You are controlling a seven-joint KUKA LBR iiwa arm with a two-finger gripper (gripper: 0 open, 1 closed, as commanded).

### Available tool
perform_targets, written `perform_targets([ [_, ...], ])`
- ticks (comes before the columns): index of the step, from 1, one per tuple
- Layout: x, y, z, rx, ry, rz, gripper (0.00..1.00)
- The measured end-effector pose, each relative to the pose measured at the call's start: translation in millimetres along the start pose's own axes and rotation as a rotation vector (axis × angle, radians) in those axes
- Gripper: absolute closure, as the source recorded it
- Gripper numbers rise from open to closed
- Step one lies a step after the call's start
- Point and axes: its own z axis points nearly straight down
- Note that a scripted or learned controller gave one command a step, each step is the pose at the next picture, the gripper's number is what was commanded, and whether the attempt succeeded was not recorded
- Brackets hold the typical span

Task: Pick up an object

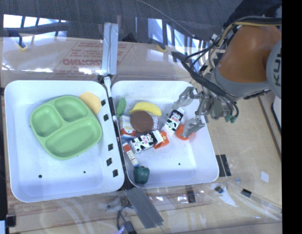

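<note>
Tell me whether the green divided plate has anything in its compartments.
Empty. All three compartments of the green divided plate show bare green. The yellow piece lies at its upper right rim, outside the compartments, in the left bin.

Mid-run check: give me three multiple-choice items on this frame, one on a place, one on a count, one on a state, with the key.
1. Where does the green divided plastic plate lie?
A. left white bin
B. right white bin
C. on the bench

2. How many compartments does the plate have?
A. two
B. three
C. five

3. How does the two-finger gripper stand?
A. shut on the yellow banana
B. fingers spread, nothing between them
C. shut on the plate

Key: 1 A, the plate fills the left bin's middle; 2 B, two small sections above one long one; 3 B, the fingers stand apart above the bin's right part, near a small orange piece.
</note>
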Motion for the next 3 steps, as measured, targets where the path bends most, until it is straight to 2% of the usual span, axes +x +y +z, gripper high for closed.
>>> perform_targets([
  [1, 0, -25, 161, 0.000, -0.004, -0.214, 0.00],
  [2, -27, 12, 161, -0.001, -0.003, -0.050, 0.00],
  [3, -70, 59, 161, 0.001, 0.000, 0.070, 0.00],
])
